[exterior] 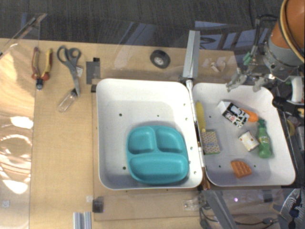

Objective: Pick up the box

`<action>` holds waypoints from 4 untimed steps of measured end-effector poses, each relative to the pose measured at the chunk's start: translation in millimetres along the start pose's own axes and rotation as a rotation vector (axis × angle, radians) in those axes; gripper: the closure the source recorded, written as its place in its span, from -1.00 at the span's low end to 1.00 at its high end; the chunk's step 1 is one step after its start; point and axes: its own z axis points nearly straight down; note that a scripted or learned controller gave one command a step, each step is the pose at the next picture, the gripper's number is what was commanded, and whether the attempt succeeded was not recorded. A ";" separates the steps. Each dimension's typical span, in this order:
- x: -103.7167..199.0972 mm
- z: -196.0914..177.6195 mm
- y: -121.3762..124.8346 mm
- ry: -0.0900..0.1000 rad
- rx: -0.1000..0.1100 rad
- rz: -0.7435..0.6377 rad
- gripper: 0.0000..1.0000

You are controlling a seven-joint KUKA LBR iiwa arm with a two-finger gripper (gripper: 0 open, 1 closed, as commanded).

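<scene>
In the camera view you see two white bins side by side on the bench point(57, 142). The left bin point(114, 104) holds one teal tray point(157, 155), a plate with three compartments lying flat toward the near right corner. The right bin point(281, 173) holds the task items. The box point(234, 114) lies in the far half of this bin, a small white carton with black print, tilted diagonally; its printed detail is too small to read. An orange piece point(252, 117) touches its right end, and you cannot tell whether it is a separate item or part of the box. A green bottle point(263, 139) lies near the right wall, with a small white block point(248, 140) just beside it on the left. An orange waffle point(240, 168) lies near the front. A yellow stick point(200, 117) and a patterned sponge point(210, 142) lie along the left wall. The arm point(291, 27) enters at the upper right and is cut off by the frame edge. The gripper point(248, 80) hangs over the far rim of the right bin, apart from the box, with its fingers spread and nothing between them; the fingertips are thin and hard to make out against the rim. On the bench behind the bins you see pliers point(40, 67), scissors point(71, 66) and a tape roll point(160, 58).
</scene>
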 end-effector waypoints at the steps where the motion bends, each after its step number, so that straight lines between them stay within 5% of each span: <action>1: -6.4 86.4 -84.5 0.000 0.000 -0.023 -1.00; 2: -81.8 145.1 -89.9 0.000 -0.005 0.034 -1.00; 3: -78.9 179.4 -67.3 -0.002 -0.008 -0.005 -1.00; 4: -81.3 178.7 -87.8 -0.001 -0.010 -0.038 -1.00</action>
